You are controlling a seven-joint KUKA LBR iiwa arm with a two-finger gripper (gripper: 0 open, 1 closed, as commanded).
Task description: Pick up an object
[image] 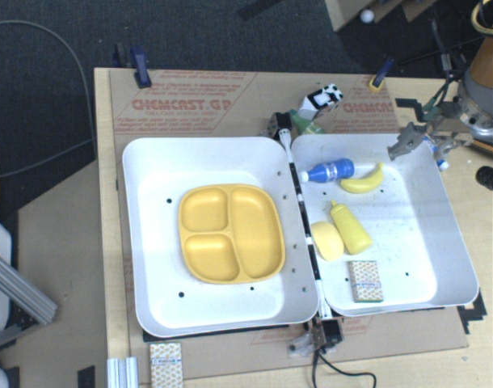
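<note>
Grey metal at the far right corner: gripper (pixel 406 142), hanging over the back rim of the right bin (pixel 428 241), nothing seen in its grasp; apart or together, cannot tell at this size. Nearest to it, well inside the same bin, a banana (pixel 364 183) lying flat, long axis roughly left to right, right tip curling up toward the far wall. Just beside its left end, a blue bottle (pixel 330 170) on its side, long axis also left to right, pale cap pointing left at the divide between the bins. Nearer the camera, a yellow bottle (pixel 351 229) lying down, long axis slanted from far-left to near-right, narrow end pointing to the far side. Against its left flank, seemingly touching, a pale yellow block (pixel 327 242). Closer to the front wall, apart from these, a small patterned box (pixel 365 281), lying flat. Across the divide, in the left bin (pixel 149 217), a yellow divided plate (pixel 230 234), resting about the middle. Beyond the bins, on the brown board (pixel 206 103), a black-and-white item (pixel 324 98), too small to name.
</note>
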